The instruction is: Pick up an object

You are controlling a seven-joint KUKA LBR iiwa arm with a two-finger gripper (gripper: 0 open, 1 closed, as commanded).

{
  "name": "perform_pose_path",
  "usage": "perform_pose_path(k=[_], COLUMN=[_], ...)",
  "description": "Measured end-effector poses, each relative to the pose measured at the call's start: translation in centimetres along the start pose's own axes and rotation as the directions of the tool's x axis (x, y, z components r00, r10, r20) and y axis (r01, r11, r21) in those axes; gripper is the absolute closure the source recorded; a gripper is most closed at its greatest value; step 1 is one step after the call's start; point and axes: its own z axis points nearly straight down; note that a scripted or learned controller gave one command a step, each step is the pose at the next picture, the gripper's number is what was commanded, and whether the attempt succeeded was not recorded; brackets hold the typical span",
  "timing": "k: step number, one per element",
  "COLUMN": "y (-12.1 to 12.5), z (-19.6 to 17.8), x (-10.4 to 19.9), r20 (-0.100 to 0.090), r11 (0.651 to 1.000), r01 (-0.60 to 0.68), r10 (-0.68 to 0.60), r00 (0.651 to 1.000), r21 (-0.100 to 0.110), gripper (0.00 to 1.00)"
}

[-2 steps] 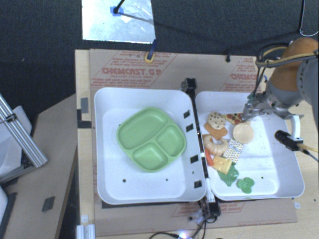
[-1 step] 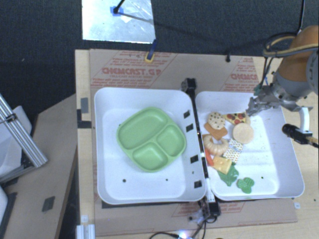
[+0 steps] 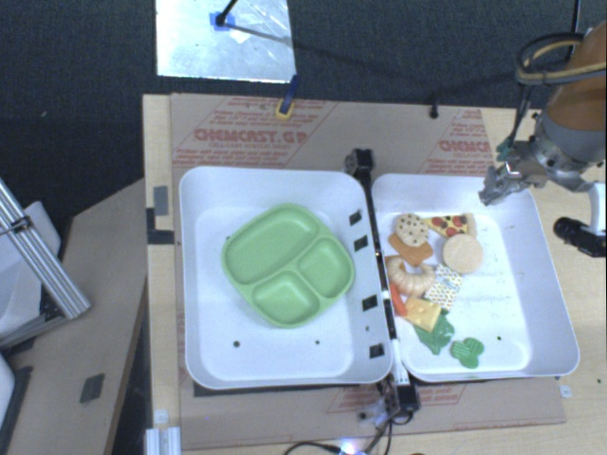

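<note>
Gripper (image 3: 495,190) sits over the right bin's (image 3: 531,282) far right corner, low near the rim. Can't tell whether it's open or closed from this angle; nothing visibly held. Toy food pile lies well apart, down-left of it: cookie (image 3: 411,227), pizza slice (image 3: 452,224), round bun (image 3: 463,253), shrimp (image 3: 410,278), cheese wedge (image 3: 424,315), green leaf piece (image 3: 466,352). Left bin (image 3: 204,349) holds a green divided plate (image 3: 287,264).
</note>
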Motion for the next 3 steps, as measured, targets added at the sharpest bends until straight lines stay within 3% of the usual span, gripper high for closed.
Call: perform_pose_path(k=[1,3], y=[0.1,-3.5], z=[-1.9,-1.9], x=[0.0,8.8], r20=[-0.001,-0.003], r11=[1.000,1.000], r01=[0.000,0.000], r10=[0.000,0.000], r00=[1.000,1.000], r21=[0.004,0.009], gripper=[1.00,1.00])
